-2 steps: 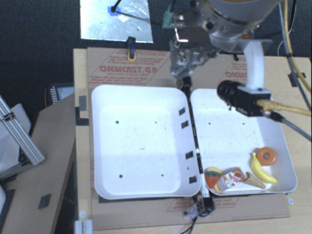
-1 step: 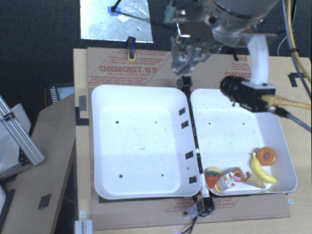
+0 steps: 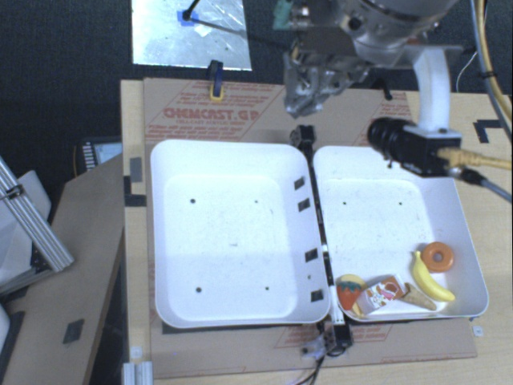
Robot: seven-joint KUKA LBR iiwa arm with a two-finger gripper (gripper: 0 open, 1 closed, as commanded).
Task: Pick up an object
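Objects for picking are lying clustered in the near right corner of the right bin (image 3: 401,207): a yellow banana (image 3: 431,279), an orange ring-shaped piece like a doughnut (image 3: 438,256), a small red-and-white packet (image 3: 380,293), an orange rounded item (image 3: 349,291) at the packet's left, and a tan wedge (image 3: 418,297) just beside the banana's lower end. All appear to be small toy-like pieces, so I am judging them light and rigid, probably smooth plastic and somewhat slippery; none looks fragile.

The banana is offering the best hold: across its narrow middle, with the fingers closing on its two long sides. The doughnut is lying flat and touching or nearly touching the banana's upper end, so a grip across its rim is looking less sure. The packet is lying flat and thin, and is likely sliding rather than lifting.

The gripper (image 3: 309,95) is hanging high above the far edge of the counter (image 3: 208,115), near the divider between the bins and well apart from the cluster. Whether its fingers are apart or together I cannot tell.

Obstructions: the bin's near and right walls are crowding the cluster, leaving little room for a finger on the outer side. A black camera-like unit (image 3: 409,144) on a white bracket is standing over the right bin's far rim. The left bin (image 3: 232,223) is lying alongside.
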